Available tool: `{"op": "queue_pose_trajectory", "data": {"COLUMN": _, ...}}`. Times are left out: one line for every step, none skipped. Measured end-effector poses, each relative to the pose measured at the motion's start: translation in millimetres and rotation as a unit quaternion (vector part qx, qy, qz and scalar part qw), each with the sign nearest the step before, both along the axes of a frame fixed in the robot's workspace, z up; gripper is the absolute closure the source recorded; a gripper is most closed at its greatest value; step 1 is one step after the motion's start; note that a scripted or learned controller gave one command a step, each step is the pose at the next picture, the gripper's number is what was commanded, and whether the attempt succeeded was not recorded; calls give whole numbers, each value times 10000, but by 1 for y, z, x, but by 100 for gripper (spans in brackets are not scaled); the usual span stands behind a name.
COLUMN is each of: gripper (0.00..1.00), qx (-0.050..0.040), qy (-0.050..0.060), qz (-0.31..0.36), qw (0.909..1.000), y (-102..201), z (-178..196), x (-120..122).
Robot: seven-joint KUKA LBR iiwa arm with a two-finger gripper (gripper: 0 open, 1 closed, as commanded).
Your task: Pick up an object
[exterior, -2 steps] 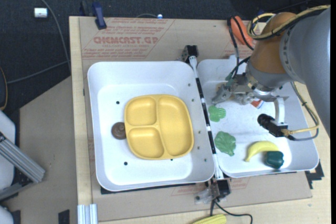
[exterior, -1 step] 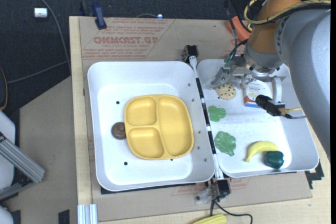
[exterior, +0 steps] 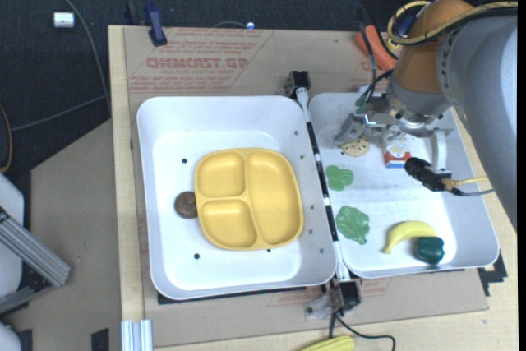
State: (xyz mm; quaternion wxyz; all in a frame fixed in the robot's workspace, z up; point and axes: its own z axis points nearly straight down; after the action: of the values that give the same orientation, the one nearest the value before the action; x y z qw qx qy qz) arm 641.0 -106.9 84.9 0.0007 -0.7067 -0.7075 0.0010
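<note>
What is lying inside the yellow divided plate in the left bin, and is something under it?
The yellow plate shows three bare compartments, nothing in them. A brown round object lies at its left edge in the left bin, partly tucked under the rim. Whatever else is beneath the plate is covered.

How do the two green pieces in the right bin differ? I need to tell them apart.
The upper green piece is smaller and paler; the lower green piece is larger and a deeper green. The upper one lies nearer the gripper; the lower one lies nearer the banana. Both look flat and leafy, and both lie near the bin's left wall.
</note>
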Motion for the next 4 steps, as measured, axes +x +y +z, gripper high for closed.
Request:
{"op": "queue_pose_trajectory", "data": {"gripper": 100, "qx": -12, "qy": -44, "qz": 5, "qw": 10000, "y": 0, "z": 14, "x": 3}}
{"op": "queue_pose_trajectory", "data": {"gripper": 100, "qx": -1, "qy": 2, "qz": -10, "qw": 10000, "y": -25, "z": -1, "x": -79}}
{"op": "queue_pose_trajectory", "data": {"gripper": 100, "qx": -11, "qy": -36, "qz": -2, "qw": 10000, "y": -51, "z": 151, "x": -62}}
{"op": "queue_pose_trajectory", "data": {"gripper": 0, "qx": -5, "qy": -17, "qz": -2, "qw": 10000, "y": -51, "z": 149, "x": -63}}
